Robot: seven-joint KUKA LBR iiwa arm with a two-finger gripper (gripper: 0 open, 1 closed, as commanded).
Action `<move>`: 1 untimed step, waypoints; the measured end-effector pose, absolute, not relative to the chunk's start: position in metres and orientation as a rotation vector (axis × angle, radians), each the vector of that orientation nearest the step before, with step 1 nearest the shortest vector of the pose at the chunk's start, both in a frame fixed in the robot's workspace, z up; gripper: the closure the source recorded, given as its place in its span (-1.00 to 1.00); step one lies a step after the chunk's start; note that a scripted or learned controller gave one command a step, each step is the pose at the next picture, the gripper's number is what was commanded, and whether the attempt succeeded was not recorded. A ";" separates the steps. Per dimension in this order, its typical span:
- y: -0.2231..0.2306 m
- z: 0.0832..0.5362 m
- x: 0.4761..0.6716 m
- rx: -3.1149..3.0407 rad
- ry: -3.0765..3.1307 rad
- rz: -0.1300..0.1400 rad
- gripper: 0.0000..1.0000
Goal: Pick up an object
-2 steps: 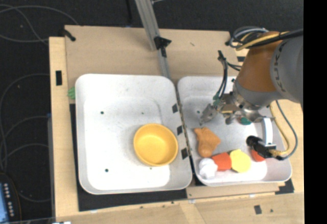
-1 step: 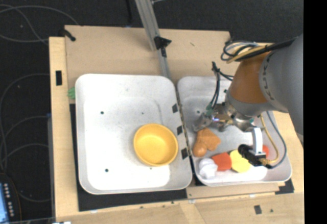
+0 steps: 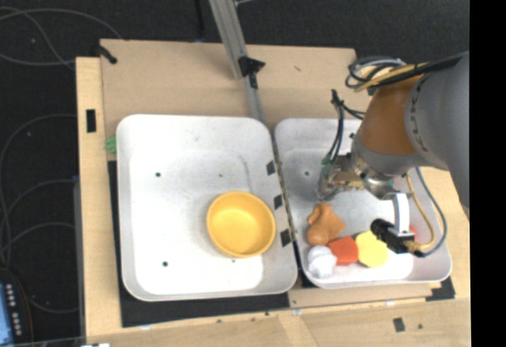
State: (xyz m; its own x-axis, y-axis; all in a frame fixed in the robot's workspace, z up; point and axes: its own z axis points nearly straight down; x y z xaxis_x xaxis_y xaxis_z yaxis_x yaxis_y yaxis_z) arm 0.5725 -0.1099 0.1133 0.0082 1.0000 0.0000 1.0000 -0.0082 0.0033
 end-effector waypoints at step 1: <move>-0.109 0.173 0.577 2.218 2.223 0.001 1.00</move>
